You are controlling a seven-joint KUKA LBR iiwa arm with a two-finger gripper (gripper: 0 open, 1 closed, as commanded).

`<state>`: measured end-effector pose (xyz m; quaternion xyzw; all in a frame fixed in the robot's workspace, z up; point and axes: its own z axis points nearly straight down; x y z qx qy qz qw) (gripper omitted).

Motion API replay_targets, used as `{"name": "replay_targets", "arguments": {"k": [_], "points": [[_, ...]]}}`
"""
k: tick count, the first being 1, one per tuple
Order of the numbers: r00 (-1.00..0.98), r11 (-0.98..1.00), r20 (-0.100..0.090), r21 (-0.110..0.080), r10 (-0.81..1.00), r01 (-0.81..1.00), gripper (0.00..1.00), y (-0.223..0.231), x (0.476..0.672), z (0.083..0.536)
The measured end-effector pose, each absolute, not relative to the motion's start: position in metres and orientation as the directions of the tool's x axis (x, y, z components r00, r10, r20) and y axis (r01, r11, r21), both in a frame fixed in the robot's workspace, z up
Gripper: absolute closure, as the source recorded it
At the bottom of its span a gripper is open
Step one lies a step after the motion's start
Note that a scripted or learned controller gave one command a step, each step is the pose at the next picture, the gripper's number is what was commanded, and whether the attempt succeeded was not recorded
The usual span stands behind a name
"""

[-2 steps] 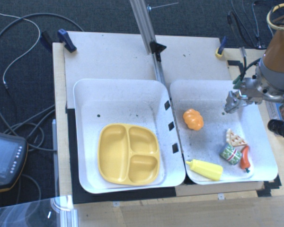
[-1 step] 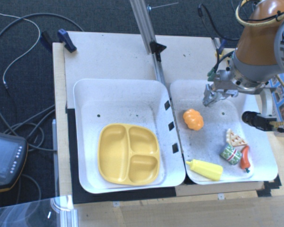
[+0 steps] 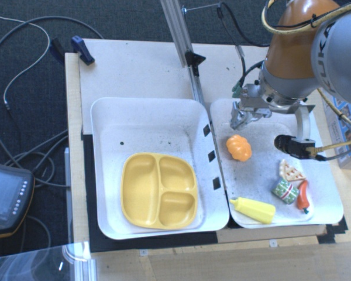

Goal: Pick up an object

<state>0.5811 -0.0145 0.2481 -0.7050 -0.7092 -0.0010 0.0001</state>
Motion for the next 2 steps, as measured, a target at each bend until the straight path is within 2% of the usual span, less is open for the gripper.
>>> {"name": "replay_targets", "arguments": {"k": [1, 2], "points": [[-0.006, 0.006, 0.001, 0.002, 1.000, 1.000, 1.00, 0.037, 0.608, 0.236], [-0.007, 0.007, 0.002, 0.004, 1.000, 1.000, 1.00, 0.090, 0.632, 0.245]]}}
